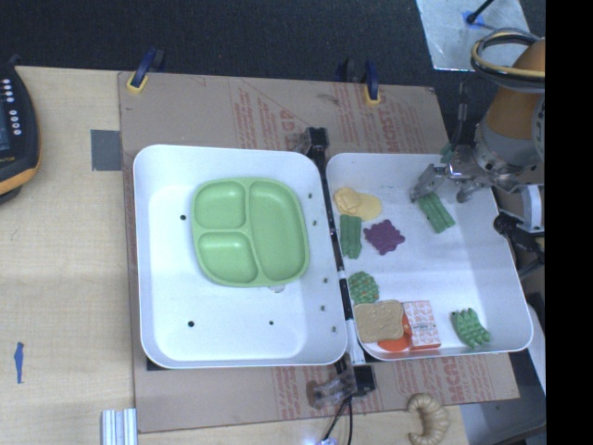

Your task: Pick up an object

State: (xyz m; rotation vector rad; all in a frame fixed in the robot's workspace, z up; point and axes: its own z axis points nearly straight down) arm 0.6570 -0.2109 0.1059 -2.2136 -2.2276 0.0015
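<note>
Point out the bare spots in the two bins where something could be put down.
Left bin: a bare floor strip below the green divided plate and another down its left side. Right bin: open floor mid-right, between the purple piece, the green stick and the small green bunch. The right bin's left edge and lower-left corner are crowded.

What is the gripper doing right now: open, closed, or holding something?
Gripper: over the right bin, just above a green piece; open or closed cannot be told, and no hold on anything is visible.

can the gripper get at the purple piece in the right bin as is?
Probably yes. The purple piece lies flat with bare bin floor around it, apart from the yellow piece, and the gripper sits nearby in the same bin.
</note>
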